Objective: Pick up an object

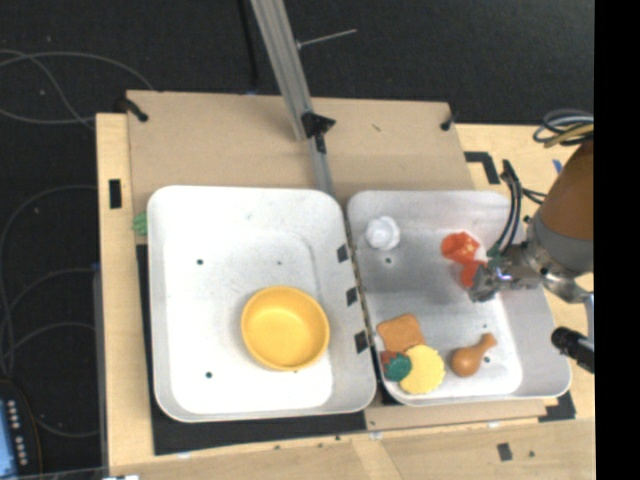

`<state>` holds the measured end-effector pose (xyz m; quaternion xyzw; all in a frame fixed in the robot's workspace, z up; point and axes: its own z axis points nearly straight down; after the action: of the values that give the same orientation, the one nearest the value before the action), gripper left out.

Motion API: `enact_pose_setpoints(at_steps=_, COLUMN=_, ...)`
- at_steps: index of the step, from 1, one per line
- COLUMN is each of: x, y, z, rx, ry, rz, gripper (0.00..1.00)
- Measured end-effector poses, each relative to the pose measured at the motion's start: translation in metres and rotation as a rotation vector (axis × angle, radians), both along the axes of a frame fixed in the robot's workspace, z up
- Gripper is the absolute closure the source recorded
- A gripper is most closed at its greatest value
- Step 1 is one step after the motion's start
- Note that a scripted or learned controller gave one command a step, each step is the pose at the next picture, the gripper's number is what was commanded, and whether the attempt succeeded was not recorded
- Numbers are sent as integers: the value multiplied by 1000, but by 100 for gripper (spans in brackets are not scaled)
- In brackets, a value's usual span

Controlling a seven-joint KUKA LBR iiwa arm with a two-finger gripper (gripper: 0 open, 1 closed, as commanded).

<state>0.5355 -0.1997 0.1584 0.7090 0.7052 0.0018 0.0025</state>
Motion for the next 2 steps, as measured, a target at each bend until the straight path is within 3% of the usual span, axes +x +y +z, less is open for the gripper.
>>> enact_pose_setpoints(at_steps=2, x=6, y=12, z=112, rx=-1, ry=-2, rz=11, gripper=100)
